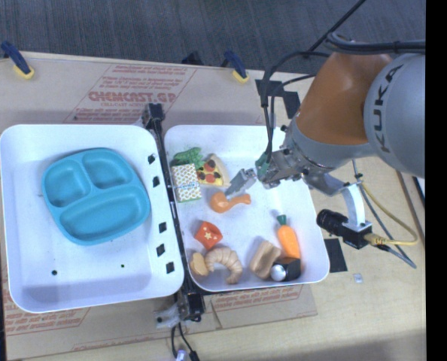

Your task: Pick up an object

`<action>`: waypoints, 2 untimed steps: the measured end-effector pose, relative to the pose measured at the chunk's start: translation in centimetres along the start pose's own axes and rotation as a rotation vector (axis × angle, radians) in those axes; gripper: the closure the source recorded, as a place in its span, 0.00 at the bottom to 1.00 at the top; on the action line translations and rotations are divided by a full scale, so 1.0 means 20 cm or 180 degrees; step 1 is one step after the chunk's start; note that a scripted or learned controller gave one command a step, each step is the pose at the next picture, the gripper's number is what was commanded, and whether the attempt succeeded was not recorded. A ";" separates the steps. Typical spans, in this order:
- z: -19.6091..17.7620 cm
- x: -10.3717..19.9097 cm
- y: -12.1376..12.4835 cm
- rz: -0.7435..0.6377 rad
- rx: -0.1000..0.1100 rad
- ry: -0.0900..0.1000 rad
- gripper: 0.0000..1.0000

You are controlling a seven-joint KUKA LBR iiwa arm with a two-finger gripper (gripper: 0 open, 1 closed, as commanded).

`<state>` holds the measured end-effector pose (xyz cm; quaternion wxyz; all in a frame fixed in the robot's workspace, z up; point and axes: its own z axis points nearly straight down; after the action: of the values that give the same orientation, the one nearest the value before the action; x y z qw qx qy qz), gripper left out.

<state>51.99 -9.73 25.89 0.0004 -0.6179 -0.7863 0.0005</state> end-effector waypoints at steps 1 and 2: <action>0.36 -0.14 -0.18 -0.0901 0.0006 0.0006 0.00; 0.80 -0.37 -0.32 -0.1012 0.0008 0.0009 0.00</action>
<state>47.54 -18.38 9.82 0.0023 -0.4856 -0.8742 0.0006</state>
